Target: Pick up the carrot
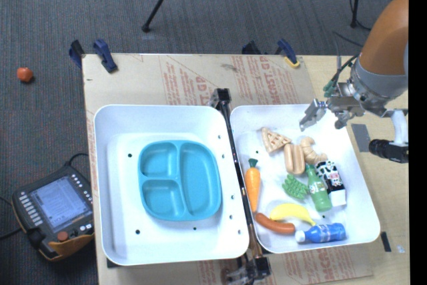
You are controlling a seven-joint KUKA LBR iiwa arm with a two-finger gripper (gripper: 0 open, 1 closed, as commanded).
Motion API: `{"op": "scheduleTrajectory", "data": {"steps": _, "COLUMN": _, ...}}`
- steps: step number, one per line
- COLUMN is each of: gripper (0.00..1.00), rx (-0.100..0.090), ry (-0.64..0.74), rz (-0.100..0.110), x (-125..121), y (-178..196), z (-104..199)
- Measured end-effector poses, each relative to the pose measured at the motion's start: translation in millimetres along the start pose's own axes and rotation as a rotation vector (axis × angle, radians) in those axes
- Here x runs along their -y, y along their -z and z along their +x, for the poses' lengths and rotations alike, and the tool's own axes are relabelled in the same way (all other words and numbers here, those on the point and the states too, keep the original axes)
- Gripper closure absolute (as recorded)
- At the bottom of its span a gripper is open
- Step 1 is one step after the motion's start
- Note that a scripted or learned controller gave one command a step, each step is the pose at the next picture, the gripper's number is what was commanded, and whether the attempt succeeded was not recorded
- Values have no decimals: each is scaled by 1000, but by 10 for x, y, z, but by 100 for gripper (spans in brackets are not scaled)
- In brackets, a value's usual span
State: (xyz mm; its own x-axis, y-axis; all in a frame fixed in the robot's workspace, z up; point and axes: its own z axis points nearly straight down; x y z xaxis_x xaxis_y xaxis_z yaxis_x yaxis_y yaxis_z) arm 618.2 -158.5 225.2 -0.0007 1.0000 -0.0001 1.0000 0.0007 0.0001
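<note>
Orange carrot (253, 187) beside bin wall (235, 163)

We see an orange carrot (253, 187) with a green top, a yellow banana (291, 211), a red sausage (274, 224), a green bottle (317, 189), a blue bottle (322, 233), and a turquoise plate (179, 179) in a white bin (107, 143)

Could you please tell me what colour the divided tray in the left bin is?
Light blue, clearest in the camera view: tray.

Carrot (253, 187) in right bin (363, 173) near left wall — end effector (326, 113) open above
</note>
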Motion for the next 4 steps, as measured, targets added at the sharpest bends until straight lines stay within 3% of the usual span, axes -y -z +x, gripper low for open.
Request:
{"op": "scheduleTrajectory", "data": {"steps": 1, "gripper": 0, "rx": 0, "ry": -51, "rz": -1, "x": 42, "y": -1366, "z": 774}}
{"op": "scheduleTrajectory", "data": {"steps": 2, "gripper": 0, "rx": -1, "ry": -122, "rz": 1, "x": 855, "y": -1368, "z": 718}}
{"op": "scheduleTrajectory", "data": {"steps": 3, "gripper": 100, "rx": 2, "ry": -128, "rz": -3, "x": 844, "y": -1254, "z": 696}}
{"op": "scheduleTrajectory", "data": {"steps": 4, "gripper": 100, "rx": 0, "ry": -341, "rz": 0, "x": 344, "y": -144, "z": 1017}}
